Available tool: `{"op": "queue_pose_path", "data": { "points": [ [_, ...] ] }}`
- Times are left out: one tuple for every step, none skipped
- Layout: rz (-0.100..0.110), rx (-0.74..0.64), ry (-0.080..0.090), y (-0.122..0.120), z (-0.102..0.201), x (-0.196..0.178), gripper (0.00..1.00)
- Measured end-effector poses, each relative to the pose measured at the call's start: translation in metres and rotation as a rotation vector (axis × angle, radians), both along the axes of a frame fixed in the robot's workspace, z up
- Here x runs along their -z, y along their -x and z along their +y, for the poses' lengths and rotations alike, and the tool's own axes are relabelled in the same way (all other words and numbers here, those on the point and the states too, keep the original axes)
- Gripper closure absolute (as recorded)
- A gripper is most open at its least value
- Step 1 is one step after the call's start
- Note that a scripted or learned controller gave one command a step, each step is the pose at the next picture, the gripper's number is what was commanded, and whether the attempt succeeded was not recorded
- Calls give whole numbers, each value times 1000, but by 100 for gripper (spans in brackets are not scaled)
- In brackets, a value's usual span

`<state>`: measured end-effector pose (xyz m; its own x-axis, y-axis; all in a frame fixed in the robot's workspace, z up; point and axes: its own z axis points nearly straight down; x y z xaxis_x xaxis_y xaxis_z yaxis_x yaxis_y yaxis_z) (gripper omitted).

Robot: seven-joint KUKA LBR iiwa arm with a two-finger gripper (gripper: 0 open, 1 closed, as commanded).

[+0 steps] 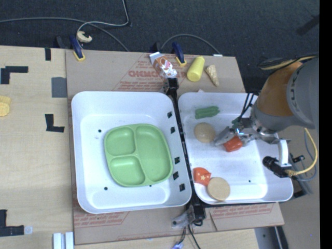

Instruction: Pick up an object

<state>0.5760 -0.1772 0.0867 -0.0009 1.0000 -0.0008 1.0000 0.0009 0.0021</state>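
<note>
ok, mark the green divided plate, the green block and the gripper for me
green divided plate (138,154): camera view, centre ridge.
green block (207,111): camera view, top face.
gripper (228,137): camera view, between the fingertips.

The arm is thick and grey, with a wide orange band. Its hand is of grey metal. A black part with a yellow cable hangs at four o'clock.
</note>
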Motion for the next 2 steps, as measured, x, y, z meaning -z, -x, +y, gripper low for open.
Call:
{"op": "queue_pose_path", "data": {
  "points": [
    [-3,0,3,-1,-1,-10,100],
    [0,-2,-1,-16,64,-100,100]
  ]
}}
